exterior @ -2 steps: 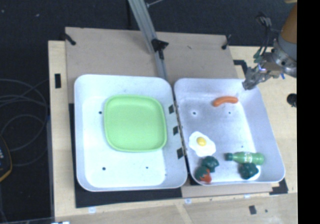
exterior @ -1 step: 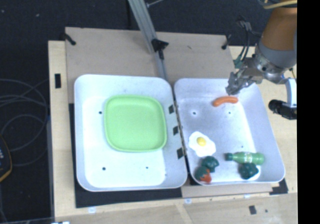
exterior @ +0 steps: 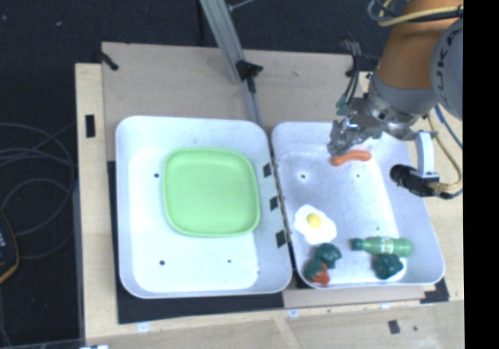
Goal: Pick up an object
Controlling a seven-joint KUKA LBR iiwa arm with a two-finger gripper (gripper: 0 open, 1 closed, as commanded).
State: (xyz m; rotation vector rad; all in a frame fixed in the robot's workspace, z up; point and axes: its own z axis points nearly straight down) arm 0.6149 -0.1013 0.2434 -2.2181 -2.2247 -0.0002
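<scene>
Above right bin (exterior: 405, 207), end effector (exterior: 343, 141)

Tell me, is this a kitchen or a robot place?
Probably a robot lab, not a kitchen. A big robot arm reaches over two white bins on a bench, and the food is toy food: a fried egg, a green bottle, plus a green plate.

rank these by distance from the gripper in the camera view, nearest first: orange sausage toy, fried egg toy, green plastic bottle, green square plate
1. Orange sausage toy, right bin's top, just below the gripper.
2. Fried egg toy, right bin's left side.
3. Green plastic bottle, right bin's bottom.
4. Green square plate, left bin.
</scene>
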